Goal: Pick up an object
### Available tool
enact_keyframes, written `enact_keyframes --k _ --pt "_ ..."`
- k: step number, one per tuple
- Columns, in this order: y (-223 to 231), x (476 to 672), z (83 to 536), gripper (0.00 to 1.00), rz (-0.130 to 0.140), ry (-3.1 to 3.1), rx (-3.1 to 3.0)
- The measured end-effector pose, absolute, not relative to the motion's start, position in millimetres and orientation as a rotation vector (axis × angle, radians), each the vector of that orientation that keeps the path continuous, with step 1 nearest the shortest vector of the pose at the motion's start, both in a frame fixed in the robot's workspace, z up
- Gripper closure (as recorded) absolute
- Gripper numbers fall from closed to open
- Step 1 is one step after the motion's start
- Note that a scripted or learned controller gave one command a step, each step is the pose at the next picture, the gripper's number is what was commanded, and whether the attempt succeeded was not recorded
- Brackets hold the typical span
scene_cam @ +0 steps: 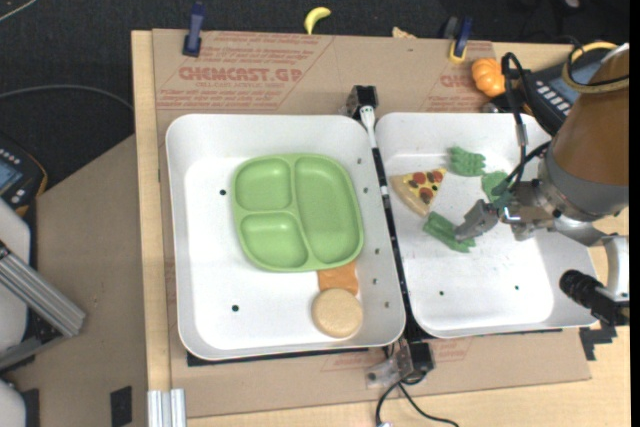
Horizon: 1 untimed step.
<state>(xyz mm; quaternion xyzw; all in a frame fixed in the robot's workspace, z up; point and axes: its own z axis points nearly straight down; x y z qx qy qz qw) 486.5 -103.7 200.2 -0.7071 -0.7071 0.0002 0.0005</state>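
In the right-hand bin [480,310], the gripper [470,227] is seen low over the floor, right at a small green toy piece [441,230] that lies near the bin's middle. Whether the piece is actually caught between the fingers cannot be told, since the dark fingertips cover its right end and the gap between them is not resolved. The piece is judged to be light, stiff moulded plastic, probably smooth and apt to skid on the white floor; a hold across its narrow width, near the middle, is thought safest. Just beside it, to the upper left, a toy pizza slice [420,188] is lying, close enough to be nudged. Two more green pieces [466,160] [494,183] are found further back, near the arm's cabling. In the left bin [200,315], well apart, a green divided plate [297,211] is set, with a round cookie [338,313] and an orange slab [340,279] just below it
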Motion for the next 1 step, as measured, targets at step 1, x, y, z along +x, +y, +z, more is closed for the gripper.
enact_keyframes --k 1 --pt "-144.1 484.8 79.1 0.00 0.005 -2.213 -2.224"
